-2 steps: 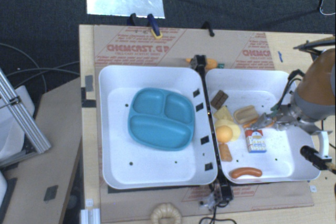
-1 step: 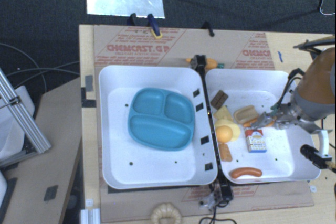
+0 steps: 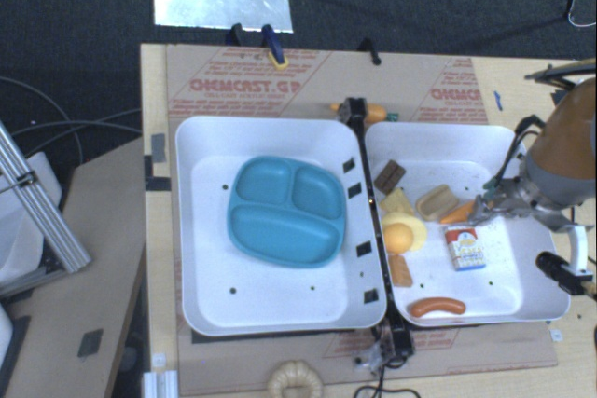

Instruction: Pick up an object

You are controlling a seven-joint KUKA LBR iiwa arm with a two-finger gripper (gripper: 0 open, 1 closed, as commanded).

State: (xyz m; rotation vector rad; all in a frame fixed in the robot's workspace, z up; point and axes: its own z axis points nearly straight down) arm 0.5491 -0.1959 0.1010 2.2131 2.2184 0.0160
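While the pincer point(image 3: 482, 208) hangs low, a carrot point(image 3: 457, 213) lies beside it

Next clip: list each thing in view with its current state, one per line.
Blue plate: flat, upright in left bin.
Gripper: low in right bin, by the orange piece; grip unclear.
Sausage: lying loose.
Small carton: lying flat.
Orange ball: resting, untouched.
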